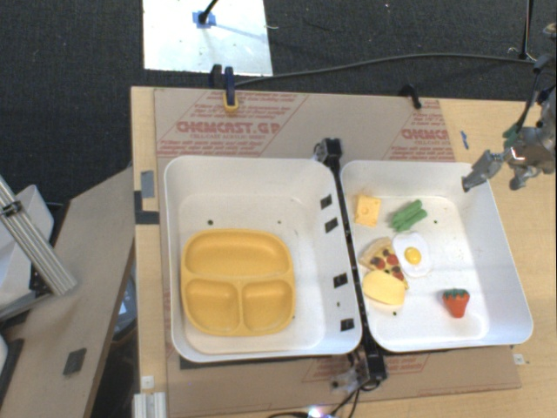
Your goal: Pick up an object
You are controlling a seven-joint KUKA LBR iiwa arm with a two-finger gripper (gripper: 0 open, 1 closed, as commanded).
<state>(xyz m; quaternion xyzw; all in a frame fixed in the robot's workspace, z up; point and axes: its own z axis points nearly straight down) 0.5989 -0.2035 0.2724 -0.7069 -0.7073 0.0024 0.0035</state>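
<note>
camera view: hand (pixel 487 171), state unclear, at right edge; crowded pizza slice (pixel 381 256), fried egg (pixel 412 256) and yellow wedge (pixel 384 288) risk a botched grasp.

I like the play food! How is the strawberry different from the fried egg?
The strawberry is red with a green top; the fried egg is white with a yellow yolk. The strawberry looks smaller and lies alone near the bin's front right, while the egg is flat, wider, and lies right beside the pizza slice. Both are toy foods in the right bin.
</note>
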